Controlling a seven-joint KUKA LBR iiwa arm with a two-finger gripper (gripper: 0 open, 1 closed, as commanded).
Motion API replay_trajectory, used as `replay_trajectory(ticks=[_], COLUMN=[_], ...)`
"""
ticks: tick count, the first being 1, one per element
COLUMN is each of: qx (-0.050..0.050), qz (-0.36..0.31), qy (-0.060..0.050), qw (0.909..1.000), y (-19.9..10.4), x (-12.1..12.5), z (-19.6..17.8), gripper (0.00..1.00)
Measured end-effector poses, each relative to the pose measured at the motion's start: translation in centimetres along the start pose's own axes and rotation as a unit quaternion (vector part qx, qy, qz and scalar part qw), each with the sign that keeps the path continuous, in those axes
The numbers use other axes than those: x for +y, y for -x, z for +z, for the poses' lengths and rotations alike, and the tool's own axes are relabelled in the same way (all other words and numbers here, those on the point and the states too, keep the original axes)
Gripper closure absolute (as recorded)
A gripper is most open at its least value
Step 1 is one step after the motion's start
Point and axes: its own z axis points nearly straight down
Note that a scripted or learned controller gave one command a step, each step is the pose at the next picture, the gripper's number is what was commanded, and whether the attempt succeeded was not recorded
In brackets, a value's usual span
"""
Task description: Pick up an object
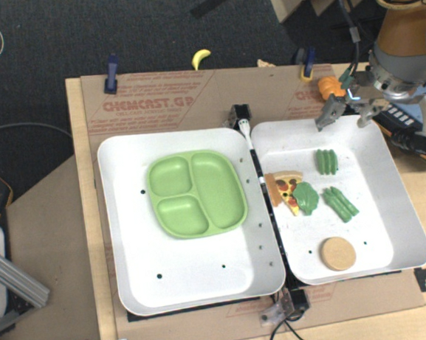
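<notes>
Hand [346, 112] open, empty; over rt bin [400, 186] far edge

Arm [407, 15] cut off by top and right edges; upper links out of frame. Gripper [345, 113] blurred, fingertips dark smears over far rim of right bin [400, 186]; grip state unreadable. Small orange thing [329, 86] just left of wrist, partly hidden, identity unclear. Pizza slice [280, 185] partly covered by broccoli-like piece [305, 198]. Print on cardboard [155, 100] faint, partly under left bin [129, 232]. Grey gear at near-left corner [8, 287] cropped.
</notes>
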Motion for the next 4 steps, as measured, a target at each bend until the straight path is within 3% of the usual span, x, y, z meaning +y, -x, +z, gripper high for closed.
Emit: replay_trajectory(ticks=[1,2,3,4], qx=[0.001,-0.003,-0.002,-0.002], qz=[0.001,0.001,-0.003,-0.001], qy=[-0.007,0.004,0.01,0.004], qw=[1.0,1.0,0.9999,1.0], y=[1.1,6.8,1.4,1.6], x=[-3.8,-0.4,-1.0,-1.1], z=[11.5,6.5,-15.3,-15.2], gripper=[0.0,0.0,0.0,1.0])
